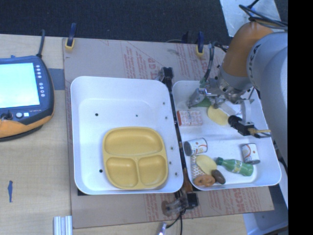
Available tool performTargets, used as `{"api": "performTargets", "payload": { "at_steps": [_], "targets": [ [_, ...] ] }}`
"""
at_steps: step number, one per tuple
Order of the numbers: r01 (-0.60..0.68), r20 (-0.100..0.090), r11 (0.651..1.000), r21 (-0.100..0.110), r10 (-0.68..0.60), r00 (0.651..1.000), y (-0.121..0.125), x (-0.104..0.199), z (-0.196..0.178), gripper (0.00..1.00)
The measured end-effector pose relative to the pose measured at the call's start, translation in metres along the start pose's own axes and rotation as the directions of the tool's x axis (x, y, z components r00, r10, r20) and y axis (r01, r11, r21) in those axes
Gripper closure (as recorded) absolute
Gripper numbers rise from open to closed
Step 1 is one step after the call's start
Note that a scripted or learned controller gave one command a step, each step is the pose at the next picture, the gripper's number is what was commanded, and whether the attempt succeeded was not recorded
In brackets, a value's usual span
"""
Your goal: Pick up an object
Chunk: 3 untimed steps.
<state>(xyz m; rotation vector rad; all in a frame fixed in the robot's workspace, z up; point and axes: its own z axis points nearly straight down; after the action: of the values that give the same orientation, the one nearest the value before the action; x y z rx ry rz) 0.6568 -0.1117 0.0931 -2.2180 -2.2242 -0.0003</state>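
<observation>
At the bottom of the frame a pale wooden worktop carried a brown cardboard sheet, with a small clamp and cable at its lower edge. On the cardboard sat two shallow white bins side by side. The left bin held a yellow three-compartment tray in its lower half. The right bin held, along its lower edge, a brown pastry-like item, a yellow piece, a green bottle lying on its side, and two small cans. Higher in that bin lay a red-and-white packet and a yellow lemon-like object. The gripper was low over the bin's upper left part, near the lemon-like object; whether it was wide or narrow could not be told. At the left edge rested a teach pendant with a lit screen. Beyond the worktop, dark carpet filled the top of the frame.
</observation>
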Motion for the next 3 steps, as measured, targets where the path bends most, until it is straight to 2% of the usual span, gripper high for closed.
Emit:
{"api": "performTargets", "payload": {
  "at_steps": [3],
  "targets": [
    [0.001, -0.001, 1.0, 0.006, -0.001, 1.0, -0.001, 0.019, 0.001, 0.0]
  ]
}}
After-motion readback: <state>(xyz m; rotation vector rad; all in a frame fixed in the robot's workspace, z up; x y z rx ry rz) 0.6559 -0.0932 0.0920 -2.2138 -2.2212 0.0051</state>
